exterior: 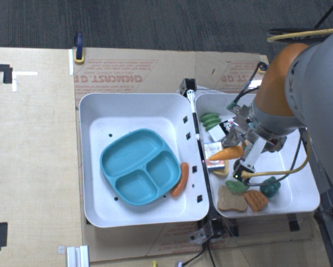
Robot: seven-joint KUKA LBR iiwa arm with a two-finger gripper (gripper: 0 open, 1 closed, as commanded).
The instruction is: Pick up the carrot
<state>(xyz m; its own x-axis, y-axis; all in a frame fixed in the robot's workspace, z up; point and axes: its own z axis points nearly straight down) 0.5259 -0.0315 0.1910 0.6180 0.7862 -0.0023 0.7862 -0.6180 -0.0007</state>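
Camera view: gripper [237,150] over the right bin [300,199], fingers clamped on the carrot [225,154], held tilted just above the bin floor near the divider, bread slice [231,201] below it, blue plate [140,166] and sausage [180,180] in left bin [94,149].

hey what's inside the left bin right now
The left bin holds a blue divided plate with three compartments and nothing visible on it, plus a sausage lying against its right edge. Whatever lies under the plate is covered.
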